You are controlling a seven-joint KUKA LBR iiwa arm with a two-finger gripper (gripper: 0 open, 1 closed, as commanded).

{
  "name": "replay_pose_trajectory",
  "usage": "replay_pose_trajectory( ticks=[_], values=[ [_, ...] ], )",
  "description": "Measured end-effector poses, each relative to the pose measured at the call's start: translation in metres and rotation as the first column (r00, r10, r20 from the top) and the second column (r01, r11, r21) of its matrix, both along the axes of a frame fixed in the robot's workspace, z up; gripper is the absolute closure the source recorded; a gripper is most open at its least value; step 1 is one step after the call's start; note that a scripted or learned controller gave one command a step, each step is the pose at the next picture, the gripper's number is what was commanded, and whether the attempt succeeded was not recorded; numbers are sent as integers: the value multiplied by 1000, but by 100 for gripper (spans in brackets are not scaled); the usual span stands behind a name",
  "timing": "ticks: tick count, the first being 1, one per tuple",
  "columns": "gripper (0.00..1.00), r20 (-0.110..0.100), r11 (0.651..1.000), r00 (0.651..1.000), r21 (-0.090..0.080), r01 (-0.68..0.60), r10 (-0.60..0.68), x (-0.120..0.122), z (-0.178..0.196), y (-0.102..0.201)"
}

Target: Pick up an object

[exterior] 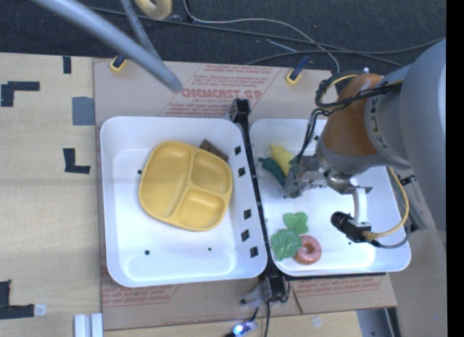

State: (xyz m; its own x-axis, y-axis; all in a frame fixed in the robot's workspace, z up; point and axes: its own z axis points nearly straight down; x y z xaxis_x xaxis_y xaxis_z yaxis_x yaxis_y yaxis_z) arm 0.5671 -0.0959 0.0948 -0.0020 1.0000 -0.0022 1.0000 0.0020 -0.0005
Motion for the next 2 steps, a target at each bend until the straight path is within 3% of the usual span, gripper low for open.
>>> replay_pose_trajectory(
  ticks=[2],
  values=[
    [100,3,1000,1000,2,2,-2,-7,92,-10]
  ],
)
